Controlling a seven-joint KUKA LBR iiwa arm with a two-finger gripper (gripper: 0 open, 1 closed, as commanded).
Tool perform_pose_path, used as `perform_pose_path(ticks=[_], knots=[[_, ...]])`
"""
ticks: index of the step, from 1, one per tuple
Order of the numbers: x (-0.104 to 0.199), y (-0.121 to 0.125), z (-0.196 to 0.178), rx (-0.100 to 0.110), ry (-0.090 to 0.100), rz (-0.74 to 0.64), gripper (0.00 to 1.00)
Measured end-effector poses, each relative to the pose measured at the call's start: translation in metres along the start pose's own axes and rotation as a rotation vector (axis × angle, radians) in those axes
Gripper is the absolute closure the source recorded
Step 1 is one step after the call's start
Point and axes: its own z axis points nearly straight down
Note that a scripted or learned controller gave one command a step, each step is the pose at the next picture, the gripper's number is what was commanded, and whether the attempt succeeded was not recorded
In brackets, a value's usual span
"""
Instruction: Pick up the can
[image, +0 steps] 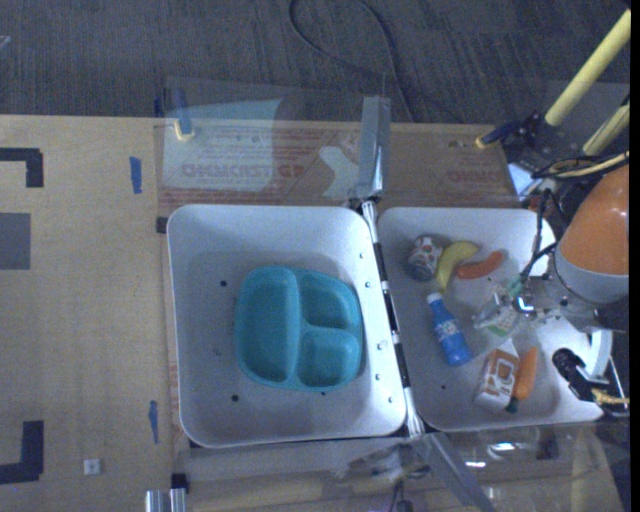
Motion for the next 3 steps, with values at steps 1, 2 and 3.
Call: perform_pose_path(ticks=[1,2,3], knots=[[0.002,0.023,0.0,-0.001,-0.001,-0.155,0.0],[-0.012,0.023,0.0,-0.003,0.0,-0.408,0.0],[-0.012,0.023,-0.011,-0.006,-0.001,-0.407,1.0]])
